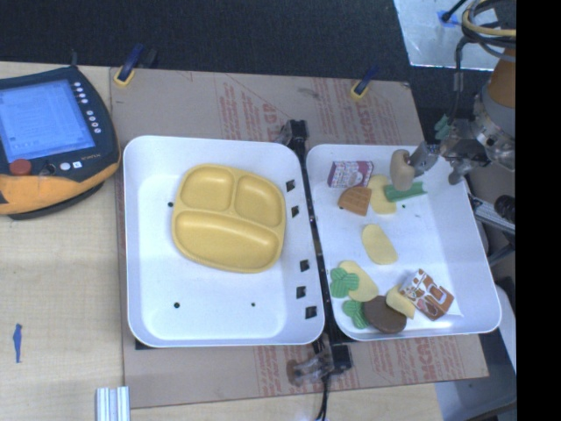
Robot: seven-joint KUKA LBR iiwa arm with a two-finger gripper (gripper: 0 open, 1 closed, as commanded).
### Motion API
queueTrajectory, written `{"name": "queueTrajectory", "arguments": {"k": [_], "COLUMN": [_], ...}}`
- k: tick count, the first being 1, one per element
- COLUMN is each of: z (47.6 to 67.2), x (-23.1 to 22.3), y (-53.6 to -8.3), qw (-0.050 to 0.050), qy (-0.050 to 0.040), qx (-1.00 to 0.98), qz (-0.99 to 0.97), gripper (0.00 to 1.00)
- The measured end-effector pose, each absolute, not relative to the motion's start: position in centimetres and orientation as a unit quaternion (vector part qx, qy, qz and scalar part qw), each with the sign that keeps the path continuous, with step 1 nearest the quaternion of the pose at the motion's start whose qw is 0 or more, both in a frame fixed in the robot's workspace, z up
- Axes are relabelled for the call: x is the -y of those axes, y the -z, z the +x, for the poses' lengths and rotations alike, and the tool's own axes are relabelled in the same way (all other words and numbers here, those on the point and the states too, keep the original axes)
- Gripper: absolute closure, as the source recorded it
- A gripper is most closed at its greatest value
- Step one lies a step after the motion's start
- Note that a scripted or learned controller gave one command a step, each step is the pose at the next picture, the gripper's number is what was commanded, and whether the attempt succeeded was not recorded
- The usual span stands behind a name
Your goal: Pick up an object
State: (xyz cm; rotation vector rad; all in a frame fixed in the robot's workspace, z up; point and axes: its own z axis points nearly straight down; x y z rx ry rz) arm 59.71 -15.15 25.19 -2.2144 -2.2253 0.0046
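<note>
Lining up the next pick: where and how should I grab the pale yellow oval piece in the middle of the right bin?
Take the pale yellow oval piece across its short width, from straight above. It lies flat with bare bin floor on every side, and its long axis runs roughly top to bottom in the view, so the narrower span probably suits the tool best.

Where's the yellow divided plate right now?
The yellow divided plate lies in the left bin, toward its upper middle, across the divider from the right bin with the toy food.

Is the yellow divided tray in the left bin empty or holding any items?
Empty. The yellow divided tray lies right side up in the left bin, and all three of its compartments show bare yellow surface.
</note>
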Motion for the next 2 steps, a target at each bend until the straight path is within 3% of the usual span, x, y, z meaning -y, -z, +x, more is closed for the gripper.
{"name": "queueTrajectory", "arguments": {"k": [1,2], "z": [57.7,56.7], "x": [14.4,9.2], "y": [-11.5,-9.0], "qw": [0.008,0.004], "qy": [-0.0055,-0.0019], "qx": [0.709,0.710], "qz": [-0.705,-0.704], "gripper": [0.00,0.00]}}
